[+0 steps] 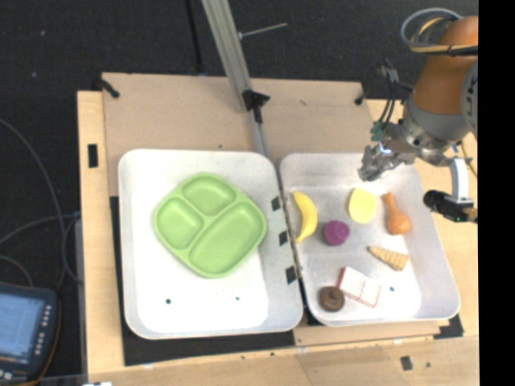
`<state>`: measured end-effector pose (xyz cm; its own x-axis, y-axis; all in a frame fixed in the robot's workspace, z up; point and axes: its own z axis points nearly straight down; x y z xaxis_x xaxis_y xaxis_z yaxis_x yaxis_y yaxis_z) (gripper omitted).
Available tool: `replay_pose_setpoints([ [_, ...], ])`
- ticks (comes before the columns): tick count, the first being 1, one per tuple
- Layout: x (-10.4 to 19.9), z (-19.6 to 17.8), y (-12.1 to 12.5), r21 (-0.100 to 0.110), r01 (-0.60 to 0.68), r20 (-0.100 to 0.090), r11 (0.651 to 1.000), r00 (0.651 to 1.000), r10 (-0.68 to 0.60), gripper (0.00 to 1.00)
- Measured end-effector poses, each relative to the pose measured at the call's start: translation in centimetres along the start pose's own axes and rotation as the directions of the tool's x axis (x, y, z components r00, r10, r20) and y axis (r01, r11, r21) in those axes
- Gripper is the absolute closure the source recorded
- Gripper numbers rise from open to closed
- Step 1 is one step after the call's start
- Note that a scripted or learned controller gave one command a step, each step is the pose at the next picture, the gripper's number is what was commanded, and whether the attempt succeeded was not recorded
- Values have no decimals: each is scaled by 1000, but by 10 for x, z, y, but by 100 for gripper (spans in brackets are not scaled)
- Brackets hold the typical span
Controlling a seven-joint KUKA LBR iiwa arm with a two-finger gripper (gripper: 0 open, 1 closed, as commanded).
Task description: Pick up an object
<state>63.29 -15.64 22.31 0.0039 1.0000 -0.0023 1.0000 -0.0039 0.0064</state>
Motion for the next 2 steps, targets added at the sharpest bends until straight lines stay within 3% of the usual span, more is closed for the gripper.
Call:
replay_pose_setpoints([
  [1,-1,-21,1,3,4,-1,1000,1000,-4,100],
  [2,50,-30,2,4,11,-3,1000,1000,-11,100],
])
